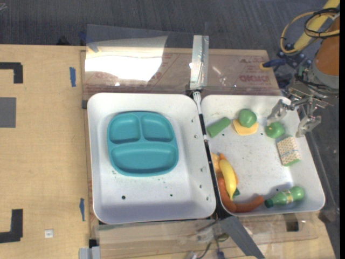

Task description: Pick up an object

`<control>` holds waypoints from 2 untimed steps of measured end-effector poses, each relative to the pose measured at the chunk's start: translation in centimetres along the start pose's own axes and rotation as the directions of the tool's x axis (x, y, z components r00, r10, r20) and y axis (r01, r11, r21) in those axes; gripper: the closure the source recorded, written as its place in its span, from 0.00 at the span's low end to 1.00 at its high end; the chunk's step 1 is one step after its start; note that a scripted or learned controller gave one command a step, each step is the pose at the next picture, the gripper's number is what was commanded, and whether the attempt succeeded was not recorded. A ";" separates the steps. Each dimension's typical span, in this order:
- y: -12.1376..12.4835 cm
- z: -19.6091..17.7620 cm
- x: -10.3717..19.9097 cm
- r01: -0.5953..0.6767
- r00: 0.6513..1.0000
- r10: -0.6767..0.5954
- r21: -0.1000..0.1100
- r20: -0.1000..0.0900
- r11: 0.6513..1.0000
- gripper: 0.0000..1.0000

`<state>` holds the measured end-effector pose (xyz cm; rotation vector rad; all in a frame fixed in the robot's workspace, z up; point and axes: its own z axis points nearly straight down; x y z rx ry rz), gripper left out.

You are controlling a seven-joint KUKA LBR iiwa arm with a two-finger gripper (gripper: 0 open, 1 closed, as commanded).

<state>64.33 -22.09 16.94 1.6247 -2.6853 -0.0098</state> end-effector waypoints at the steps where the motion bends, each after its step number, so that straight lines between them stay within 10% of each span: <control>1: 0.0 5.6 -0.1 0.078 0.997 -0.079 0.019 0.004 0.997 0.00; 2: 2.1 8.1 -1.5 0.115 0.993 -0.115 0.013 0.003 0.993 0.00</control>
